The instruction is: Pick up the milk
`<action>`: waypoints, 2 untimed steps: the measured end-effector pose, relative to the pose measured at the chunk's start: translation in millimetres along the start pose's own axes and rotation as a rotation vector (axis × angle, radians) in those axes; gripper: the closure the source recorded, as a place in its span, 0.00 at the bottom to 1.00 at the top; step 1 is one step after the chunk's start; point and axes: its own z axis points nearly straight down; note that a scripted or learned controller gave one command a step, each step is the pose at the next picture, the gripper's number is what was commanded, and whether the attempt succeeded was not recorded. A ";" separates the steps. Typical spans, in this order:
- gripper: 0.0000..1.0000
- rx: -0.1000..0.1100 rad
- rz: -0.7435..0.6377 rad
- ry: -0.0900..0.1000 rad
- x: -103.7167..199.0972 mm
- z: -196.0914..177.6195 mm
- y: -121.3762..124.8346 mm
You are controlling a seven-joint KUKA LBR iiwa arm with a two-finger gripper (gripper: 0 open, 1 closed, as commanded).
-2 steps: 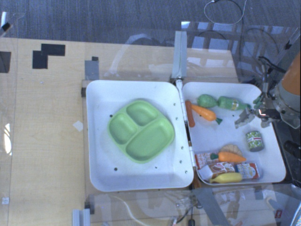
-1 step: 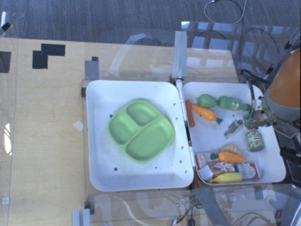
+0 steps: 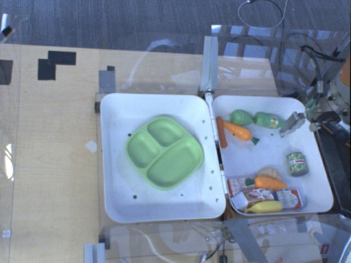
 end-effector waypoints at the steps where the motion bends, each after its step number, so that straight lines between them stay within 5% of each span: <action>1: 0.00 -0.002 -0.203 -0.001 -2.0 -86.3 36.8; 2: 0.00 0.002 -0.343 0.002 -18.1 41.7 21.2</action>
